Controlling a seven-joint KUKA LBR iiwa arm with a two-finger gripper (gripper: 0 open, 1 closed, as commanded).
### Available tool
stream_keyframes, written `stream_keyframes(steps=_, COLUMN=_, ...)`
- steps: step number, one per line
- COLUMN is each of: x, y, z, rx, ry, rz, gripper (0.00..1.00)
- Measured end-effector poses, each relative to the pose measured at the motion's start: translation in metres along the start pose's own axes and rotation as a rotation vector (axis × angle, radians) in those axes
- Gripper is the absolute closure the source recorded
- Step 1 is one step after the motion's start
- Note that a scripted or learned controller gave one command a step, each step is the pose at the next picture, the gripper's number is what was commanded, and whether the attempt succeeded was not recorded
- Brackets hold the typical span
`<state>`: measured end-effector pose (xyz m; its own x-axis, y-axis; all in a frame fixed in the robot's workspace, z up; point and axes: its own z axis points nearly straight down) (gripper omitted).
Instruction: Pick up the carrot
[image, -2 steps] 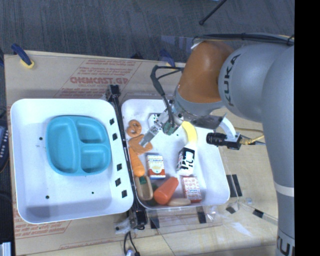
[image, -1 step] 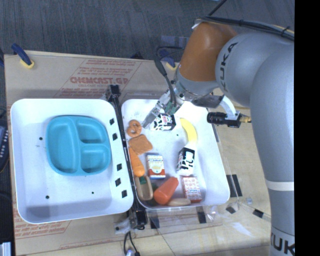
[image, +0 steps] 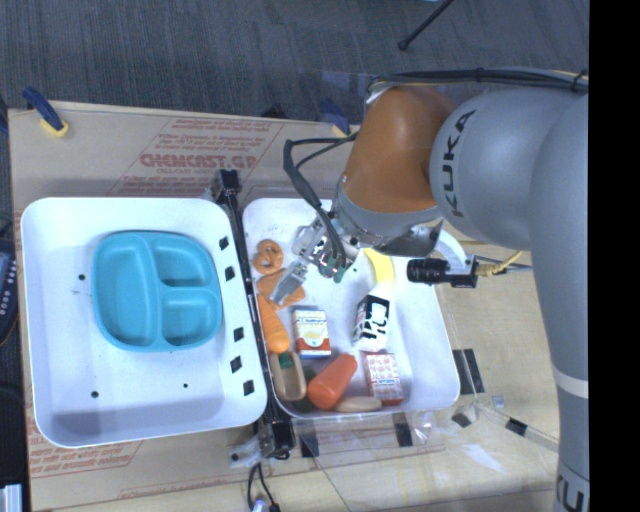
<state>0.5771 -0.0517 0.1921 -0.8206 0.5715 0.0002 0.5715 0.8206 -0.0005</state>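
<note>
The carrot (image: 272, 322) lies lengthwise along the left wall of the right bin (image: 436, 318), just beside a small carton (image: 312, 332), with a pretzel (image: 267, 256) near its upper end. Your gripper (image: 291, 282) hangs over that upper end with nothing visibly between its fingers; how far they are spread you cannot tell from this view. Expect a light, stiff, smooth toy that may roll, so pinch it across mid-length, where the wall leaves little room.

"kuka" on the arm (image: 470, 160), "chemcast gp" on the cardboard sheet (image: 200, 160)
</note>
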Motion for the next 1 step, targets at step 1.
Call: stream_keyframes(steps=1, x=-0.0261, y=0.0181, z=-0.0001, rx=0.000, ry=-0.002, rz=0.205, gripper=0.00)
